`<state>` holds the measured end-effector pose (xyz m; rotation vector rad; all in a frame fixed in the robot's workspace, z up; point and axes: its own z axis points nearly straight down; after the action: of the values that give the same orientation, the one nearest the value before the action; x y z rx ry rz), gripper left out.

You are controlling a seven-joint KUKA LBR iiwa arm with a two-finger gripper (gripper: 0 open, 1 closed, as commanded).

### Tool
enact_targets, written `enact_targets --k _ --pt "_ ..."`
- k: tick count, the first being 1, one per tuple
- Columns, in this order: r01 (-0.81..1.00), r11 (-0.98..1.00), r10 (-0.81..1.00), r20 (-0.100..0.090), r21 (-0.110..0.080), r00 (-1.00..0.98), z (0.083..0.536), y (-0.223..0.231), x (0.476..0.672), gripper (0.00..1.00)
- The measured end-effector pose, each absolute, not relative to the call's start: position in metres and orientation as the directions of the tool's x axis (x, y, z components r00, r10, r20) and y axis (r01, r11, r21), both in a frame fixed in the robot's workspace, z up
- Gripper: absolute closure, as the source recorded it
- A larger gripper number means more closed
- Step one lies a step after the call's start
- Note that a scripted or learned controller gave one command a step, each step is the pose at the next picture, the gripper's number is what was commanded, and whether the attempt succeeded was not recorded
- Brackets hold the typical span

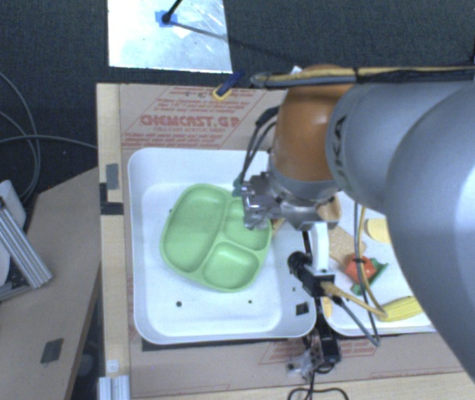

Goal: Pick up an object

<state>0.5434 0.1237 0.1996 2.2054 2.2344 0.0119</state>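
Gripper [258, 211] sits low over the left bin [150, 223], right at the right-hand edge of the green divided plate [208, 240], and honestly we can't tell how its tips stand because the wrist and orange band [304, 136] block most of it from above. Biggest worry for us is that plate: it's wide, shallow and smooth, so a pinch on the thin rim could easily slip, or the plate could just tilt and skate across the bin floor instead of lifting. It also looks a bit cocked already, leaning toward the bin's right wall, so a push down might flip or wedge it. Cables dangling off the wrist near the divider between the bins could snag too, we reckon. As for the plate itself, it's pale lime green, rounded, with three compartments, glossy like hard plastic, and lying in the middle-right of the left bin. Over in the right bin [412, 327] we can see some small bits, including a yellow piece [400, 309] and something red [361, 267].
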Motion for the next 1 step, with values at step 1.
enact_targets --k 1 --pt "1.000 -0.004 1.000 -0.001 -0.005 0.004 0.1831 0.0659 0.4855 1.00"
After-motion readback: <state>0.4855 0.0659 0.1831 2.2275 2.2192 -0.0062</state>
